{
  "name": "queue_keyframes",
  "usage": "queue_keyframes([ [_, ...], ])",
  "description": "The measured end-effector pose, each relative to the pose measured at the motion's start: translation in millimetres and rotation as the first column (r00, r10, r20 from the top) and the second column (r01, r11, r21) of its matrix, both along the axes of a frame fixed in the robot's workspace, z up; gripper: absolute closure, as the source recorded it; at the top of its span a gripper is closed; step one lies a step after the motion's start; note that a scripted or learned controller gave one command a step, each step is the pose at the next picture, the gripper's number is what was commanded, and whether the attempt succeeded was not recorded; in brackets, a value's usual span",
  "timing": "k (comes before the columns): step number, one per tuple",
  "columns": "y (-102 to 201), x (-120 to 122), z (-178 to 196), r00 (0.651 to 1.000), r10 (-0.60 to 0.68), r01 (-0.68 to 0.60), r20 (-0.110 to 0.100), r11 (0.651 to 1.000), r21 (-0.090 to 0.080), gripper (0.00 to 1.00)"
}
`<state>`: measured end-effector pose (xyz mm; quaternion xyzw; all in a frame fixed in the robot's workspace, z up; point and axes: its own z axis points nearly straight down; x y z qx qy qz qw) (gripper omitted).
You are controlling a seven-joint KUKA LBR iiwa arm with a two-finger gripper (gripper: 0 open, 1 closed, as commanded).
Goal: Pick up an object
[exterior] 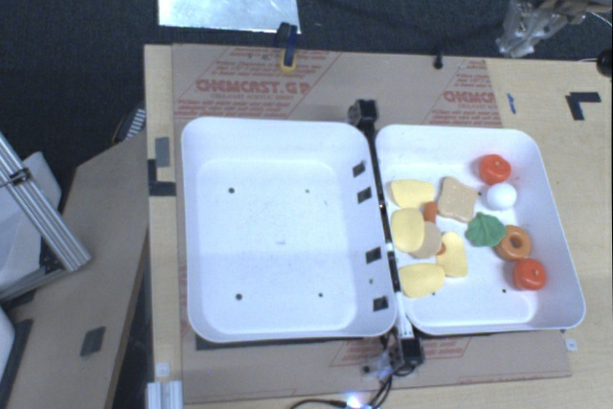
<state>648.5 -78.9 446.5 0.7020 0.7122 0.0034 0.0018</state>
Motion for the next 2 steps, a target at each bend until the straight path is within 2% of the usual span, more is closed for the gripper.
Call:
queue_keyframes([
  [1, 21, 21, 42, 1.000, -0.007, 0.007, 0.002, 1.000, -0.003, 1.00],
  [2, 43, 20, 91, 1.000, -0.008, 0.008, 0.000, 1.000, -0.003, 1.00],
])
